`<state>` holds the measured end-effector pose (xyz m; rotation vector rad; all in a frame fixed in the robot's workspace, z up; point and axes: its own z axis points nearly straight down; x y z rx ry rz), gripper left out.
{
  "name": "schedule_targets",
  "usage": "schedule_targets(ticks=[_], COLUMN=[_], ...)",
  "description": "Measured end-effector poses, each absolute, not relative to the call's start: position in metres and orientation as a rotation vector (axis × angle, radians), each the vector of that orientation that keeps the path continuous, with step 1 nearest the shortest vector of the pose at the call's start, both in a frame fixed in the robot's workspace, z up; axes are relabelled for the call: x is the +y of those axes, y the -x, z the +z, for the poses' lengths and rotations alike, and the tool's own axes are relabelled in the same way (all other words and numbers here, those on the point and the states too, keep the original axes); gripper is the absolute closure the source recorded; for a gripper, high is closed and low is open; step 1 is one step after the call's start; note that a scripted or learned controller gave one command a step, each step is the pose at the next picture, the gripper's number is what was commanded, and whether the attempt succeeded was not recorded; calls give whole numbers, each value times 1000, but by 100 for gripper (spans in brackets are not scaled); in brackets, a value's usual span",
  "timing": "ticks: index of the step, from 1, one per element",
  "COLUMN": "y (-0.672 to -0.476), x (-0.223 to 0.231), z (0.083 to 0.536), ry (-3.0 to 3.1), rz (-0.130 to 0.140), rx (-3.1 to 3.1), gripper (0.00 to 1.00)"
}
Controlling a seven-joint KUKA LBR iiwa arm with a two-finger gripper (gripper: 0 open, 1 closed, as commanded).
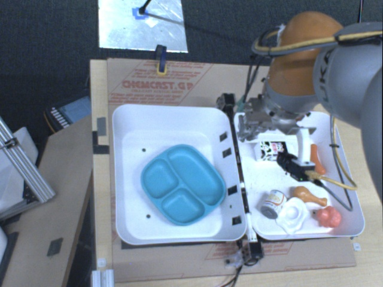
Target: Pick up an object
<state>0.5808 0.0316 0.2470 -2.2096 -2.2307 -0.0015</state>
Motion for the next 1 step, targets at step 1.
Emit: schedule_targets(ticks=[1], y=[-604], x=[87], z=[232], ry=[2210], rz=[-4], rx=[-2232], gripper=[100])
